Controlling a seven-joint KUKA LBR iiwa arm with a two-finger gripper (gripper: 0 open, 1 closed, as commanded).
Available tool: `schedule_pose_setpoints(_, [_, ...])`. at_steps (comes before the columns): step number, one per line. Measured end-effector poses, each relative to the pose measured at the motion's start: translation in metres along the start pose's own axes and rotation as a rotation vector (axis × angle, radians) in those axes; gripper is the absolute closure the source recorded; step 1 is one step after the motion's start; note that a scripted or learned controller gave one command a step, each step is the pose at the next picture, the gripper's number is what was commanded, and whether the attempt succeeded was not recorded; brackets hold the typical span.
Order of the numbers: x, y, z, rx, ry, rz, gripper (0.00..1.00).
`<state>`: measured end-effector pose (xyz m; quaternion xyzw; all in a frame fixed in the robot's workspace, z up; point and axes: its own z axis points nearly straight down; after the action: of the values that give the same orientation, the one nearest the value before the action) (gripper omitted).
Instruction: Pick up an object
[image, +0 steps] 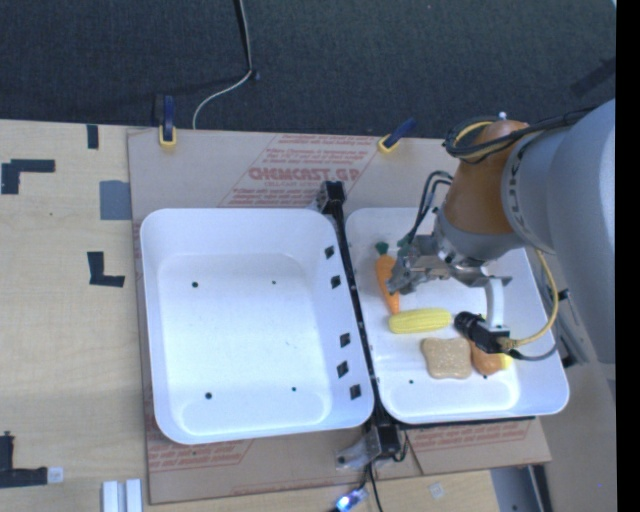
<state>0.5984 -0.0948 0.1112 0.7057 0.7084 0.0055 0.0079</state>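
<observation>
**A:** Cardboard covers the worktop (290, 175) beneath two white bins. What could be picked?

**B:** A carrot (386, 277), likely light, stiff, slick toy plastic, lies in the right bin (540, 400) near the divider; take it across its middle. The jaws (403, 285) hang over it; I cannot tell their spread. Just beside: a corn cob (419, 321), a bread slice (447, 358).

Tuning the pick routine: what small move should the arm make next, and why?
Probably a short, straight descent onto the carrot. The gripper sits right at it in the right bin, while the corn and the bread lie nearer the front, apart from it. Whether the carrot is already gripped is unclear.
</observation>
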Motion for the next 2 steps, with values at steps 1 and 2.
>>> schedule_pose_setpoints(1, [0.048, 0.010, -0.185, 0.001, 0.004, -0.003, 1.00])
schedule_pose_setpoints(2, [0.117, -0.013, -0.184, 0.020, 0.005, -0.004, 1.00])
